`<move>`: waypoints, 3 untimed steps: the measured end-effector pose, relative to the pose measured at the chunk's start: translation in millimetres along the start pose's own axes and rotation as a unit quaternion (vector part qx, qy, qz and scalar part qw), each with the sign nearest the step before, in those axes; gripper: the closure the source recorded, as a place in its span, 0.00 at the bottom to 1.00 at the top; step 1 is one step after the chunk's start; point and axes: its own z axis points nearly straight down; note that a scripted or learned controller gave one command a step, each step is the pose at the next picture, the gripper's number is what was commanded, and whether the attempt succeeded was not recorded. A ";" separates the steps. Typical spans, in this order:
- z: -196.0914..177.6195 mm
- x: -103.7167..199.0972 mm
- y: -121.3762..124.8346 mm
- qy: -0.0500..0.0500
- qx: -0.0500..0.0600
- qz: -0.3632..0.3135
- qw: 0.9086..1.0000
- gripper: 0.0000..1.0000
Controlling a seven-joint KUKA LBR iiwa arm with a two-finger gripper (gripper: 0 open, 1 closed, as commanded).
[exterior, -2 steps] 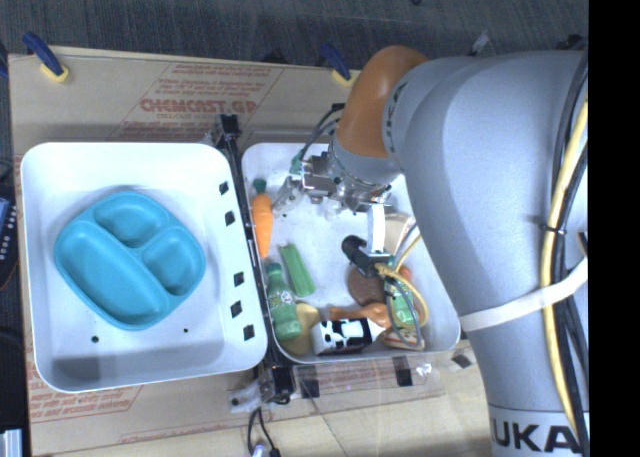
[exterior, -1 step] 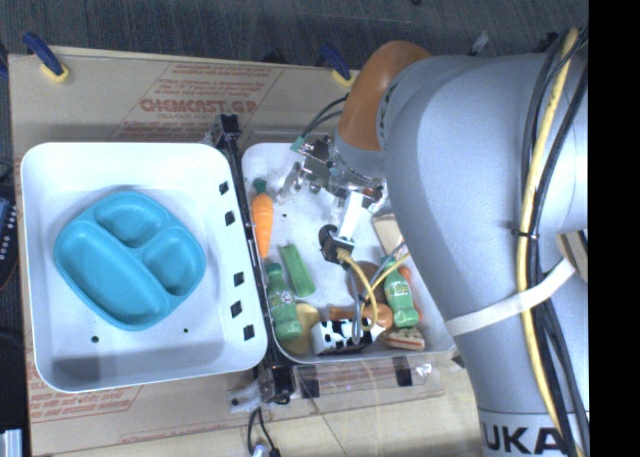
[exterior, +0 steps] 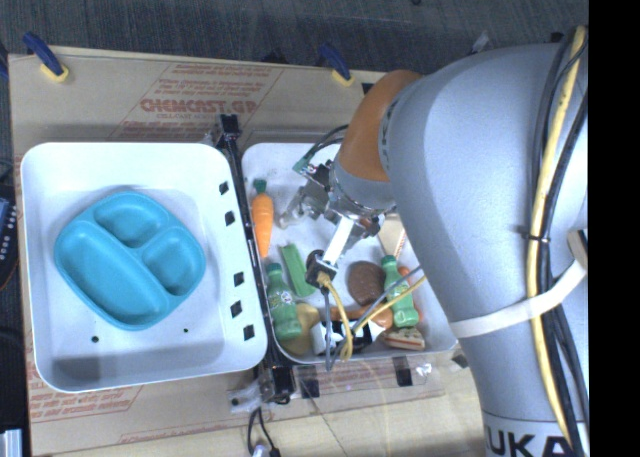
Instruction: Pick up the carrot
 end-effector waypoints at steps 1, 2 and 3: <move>-9.5 0.8 -0.9 0.000 0.004 -0.004 1.000 1.00; -102.9 78.5 1.5 0.003 -0.001 0.305 0.952 1.00; -100.5 138.1 -64.6 0.001 -0.001 0.329 0.944 1.00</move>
